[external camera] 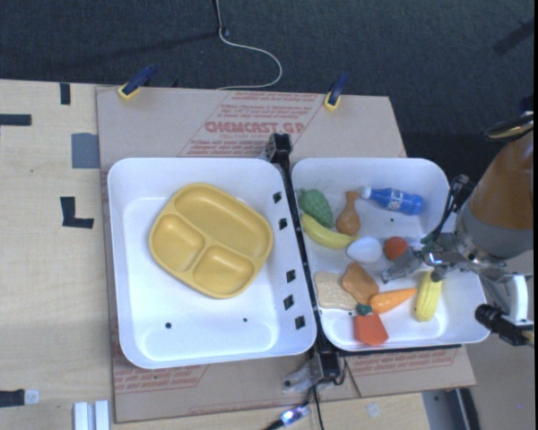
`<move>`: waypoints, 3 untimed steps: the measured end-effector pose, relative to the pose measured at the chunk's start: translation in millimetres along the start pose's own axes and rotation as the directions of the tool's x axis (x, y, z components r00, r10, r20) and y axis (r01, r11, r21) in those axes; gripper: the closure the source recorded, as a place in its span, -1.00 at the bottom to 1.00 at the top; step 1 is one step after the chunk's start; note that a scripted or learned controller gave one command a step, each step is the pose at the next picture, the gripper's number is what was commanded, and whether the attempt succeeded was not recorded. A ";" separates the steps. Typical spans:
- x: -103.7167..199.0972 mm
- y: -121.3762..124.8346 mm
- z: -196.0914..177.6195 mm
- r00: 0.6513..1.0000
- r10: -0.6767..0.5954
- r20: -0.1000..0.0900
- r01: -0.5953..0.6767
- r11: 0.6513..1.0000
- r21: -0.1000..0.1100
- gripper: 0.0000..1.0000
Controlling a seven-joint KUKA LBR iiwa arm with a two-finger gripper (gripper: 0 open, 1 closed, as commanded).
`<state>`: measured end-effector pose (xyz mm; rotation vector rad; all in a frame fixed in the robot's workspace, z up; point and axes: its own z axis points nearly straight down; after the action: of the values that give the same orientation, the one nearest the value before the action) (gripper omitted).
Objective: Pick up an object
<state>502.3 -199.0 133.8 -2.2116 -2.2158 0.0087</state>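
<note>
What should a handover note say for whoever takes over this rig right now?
Gripper: low over the right bin, between the corn cob and the small red ball; nothing visibly held.
Right bin also holds: carrot, banana, blue bottle, drumstick, white egg.
Left bin: yellow divided plate.
Done: approach only.
Left: grasp and lift one object.
</note>
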 end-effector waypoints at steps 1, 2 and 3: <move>1.9 1.7 51.0 1.000 0.000 -0.003 0.000 1.000 -0.006 -1.00; 1.3 3.8 41.4 1.000 -0.002 -0.001 0.002 1.000 -0.010 1.00; 1.4 9.7 1.5 1.000 0.000 0.003 0.001 1.000 -0.008 1.00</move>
<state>512.0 -197.5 132.1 -2.2165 -2.2219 0.0023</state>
